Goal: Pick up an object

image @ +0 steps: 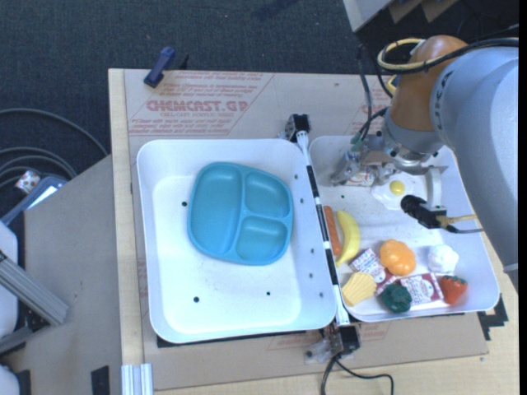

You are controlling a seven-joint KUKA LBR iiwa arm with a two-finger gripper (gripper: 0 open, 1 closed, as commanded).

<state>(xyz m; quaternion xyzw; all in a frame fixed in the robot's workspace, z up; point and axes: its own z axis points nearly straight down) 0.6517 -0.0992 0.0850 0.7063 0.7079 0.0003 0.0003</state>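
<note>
Front edge of the bench (214, 360) first: pale board, with a black clip (344, 338) where the two bins meet.

Right bin (428, 313), near end – the loose pieces are crowded here. There is a yellow wedge (358, 288), a green toy (396, 297) and a red one (453, 287), with a red-and-white packet (424, 286) between the last two. Just behind them sit an orange (398, 256) and a small white lump (443, 257). A banana (350, 234) lies along the inner wall, with an orange stick (331, 229) beside it against the rim.

Left bin (230, 299): white floor, a few dark specks. A blue divided plate (240, 212) lies flat in it, toward the far half.

Farther in, a fried egg (394, 190) sits on the right bin's bare floor, apart from the heap. My gripper (356, 174) is low over that bin's far end, just beside the egg toward the divider. I cannot tell whether it is apart or together, and nothing is seen held in it. Every piece is lying in the bin.

Back of the bench – a sheet printed in red lettering (198, 104), a second black clip (298, 125) at the bins' far junction and a small blue object (159, 67) at the far left corner.

Beyond is dark carpet (82, 23), with cables (62, 118) looping at the left.
</note>
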